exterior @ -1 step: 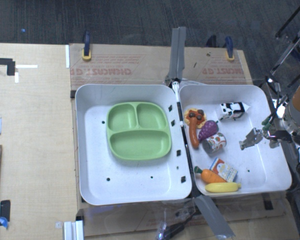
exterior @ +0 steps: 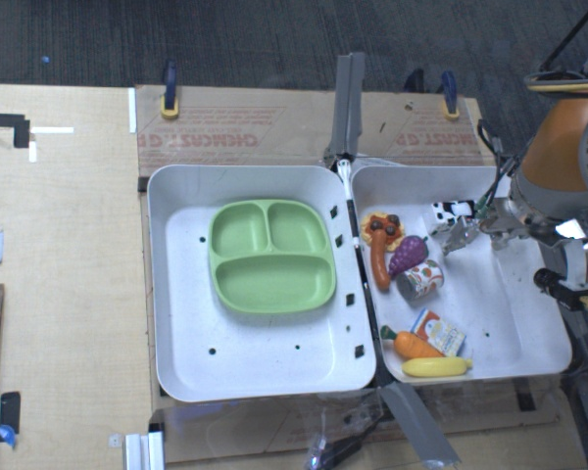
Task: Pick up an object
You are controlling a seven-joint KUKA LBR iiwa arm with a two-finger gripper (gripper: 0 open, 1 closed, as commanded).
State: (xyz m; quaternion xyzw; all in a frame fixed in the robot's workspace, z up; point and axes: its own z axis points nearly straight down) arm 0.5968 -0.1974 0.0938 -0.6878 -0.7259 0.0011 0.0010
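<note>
We see a green divided plate (exterior: pixel 271 256) alone in the left bin (exterior: pixel 176 360). In the right bin (exterior: pixel 529 341) lie a hot dog (exterior: pixel 378 265), purple grapes (exterior: pixel 408 254), a small can (exterior: pixel 420 280), a carrot (exterior: pixel 411 345) and a banana (exterior: pixel 435 367). The gripper (exterior: pixel 455 235) hovers just right of the grapes, beside a black-and-white toy (exterior: pixel 453 210).
</note>
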